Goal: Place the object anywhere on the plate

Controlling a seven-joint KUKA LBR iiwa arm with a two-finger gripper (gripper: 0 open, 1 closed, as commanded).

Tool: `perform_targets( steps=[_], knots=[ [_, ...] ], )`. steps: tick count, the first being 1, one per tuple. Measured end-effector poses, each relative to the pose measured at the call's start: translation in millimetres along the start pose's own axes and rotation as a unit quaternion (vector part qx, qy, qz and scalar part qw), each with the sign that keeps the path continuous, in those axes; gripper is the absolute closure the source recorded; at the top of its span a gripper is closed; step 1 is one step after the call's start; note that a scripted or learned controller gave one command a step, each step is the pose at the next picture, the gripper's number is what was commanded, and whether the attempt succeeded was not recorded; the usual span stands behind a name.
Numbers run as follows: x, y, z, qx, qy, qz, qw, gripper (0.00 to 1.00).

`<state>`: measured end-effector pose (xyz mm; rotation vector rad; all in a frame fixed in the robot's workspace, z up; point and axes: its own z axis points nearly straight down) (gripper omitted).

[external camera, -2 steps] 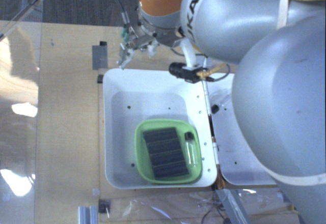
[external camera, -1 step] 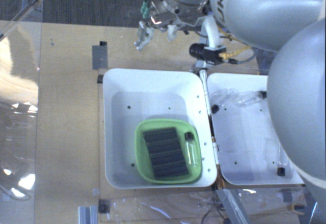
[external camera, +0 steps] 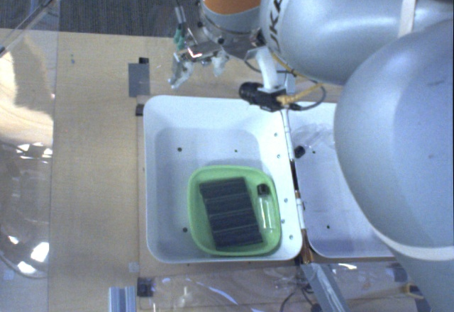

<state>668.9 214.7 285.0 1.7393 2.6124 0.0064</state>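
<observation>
While clear plastic sheeting [external camera: 25, 183] glared over the far left of the tan wooden bench [external camera: 92, 162], the left bin [external camera: 157, 183], white, smooth and round-cornered, sat just right of it. Inside its near half lay the plate [external camera: 197, 232], a glossy green rounded square with a raised rim. On the plate rested the object [external camera: 230, 213], a dark, flat, ribbed rectangle tilted slightly, and beside it a small clear bottle [external camera: 265, 208], hard to make out against the green. Above the bin's far edge hung the gripper [external camera: 198, 66], over bare bench; its pale fingers [external camera: 179, 75] looked slightly parted with nothing between them, though blur left this unsure. Right of it, the orange band and grey arm [external camera: 369, 34] hid most of the right bin [external camera: 323, 225], whose front edge was cut off.
</observation>
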Motion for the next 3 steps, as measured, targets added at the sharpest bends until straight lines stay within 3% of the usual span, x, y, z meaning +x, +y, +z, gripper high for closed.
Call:
perform_targets(
  steps=[1, 2, 3],
  knots=[
    [24, -25, -21, -0.001, 0.0, 0.026, 0.9997, 0.0],
    [18, -18, 29, 0.0, 0.0, 0.009, 1.0, 0.0],
    [12, -22, 36, -0.001, 0.0, 0.014, 0.9999, 0.0]
  ],
)
